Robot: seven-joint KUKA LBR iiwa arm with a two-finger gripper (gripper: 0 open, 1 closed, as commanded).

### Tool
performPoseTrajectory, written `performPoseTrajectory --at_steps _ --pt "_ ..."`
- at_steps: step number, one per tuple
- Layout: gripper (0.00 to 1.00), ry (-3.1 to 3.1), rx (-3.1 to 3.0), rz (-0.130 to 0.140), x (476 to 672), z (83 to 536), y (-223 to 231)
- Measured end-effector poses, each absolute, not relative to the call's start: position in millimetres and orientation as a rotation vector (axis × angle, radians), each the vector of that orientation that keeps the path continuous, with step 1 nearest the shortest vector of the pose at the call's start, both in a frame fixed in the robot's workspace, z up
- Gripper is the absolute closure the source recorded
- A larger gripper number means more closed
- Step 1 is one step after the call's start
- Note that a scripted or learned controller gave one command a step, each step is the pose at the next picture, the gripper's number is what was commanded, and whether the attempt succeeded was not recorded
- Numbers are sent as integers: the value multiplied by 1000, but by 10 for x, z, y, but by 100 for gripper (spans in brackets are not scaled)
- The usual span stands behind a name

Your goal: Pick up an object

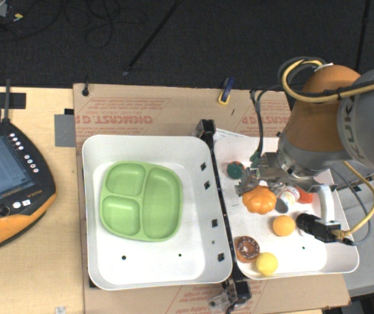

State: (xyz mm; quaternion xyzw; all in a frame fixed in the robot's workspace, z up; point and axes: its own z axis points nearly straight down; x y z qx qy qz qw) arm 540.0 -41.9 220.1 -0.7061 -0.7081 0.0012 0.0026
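Plainly the gripper (255, 178) sits low inside the right bin (344, 263), at the end of the grey arm (318, 116) with its orange band; whether it is spread or pressed together cannot be told from this angle; an orange pumpkin-shaped toy (260, 201) lies just below the gripper in the view, touching it or very nearly so; a teal ball (235, 170) lies just to its upper left; a small red and white object (291, 195) sits just to its right, partly hidden; an orange ball (283, 226), a brown doughnut (246, 248) and a yellow ball (267, 263) lie farther below it, toward the bin's near edge; well to the gripper's left, the left bin (148, 267) holds a green divided plate (141, 200).
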Motion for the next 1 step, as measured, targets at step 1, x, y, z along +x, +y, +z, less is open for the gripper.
performPoseTrajectory --at_steps 1 --pt "100 -2222 -2218 1 5376 2346 -257"
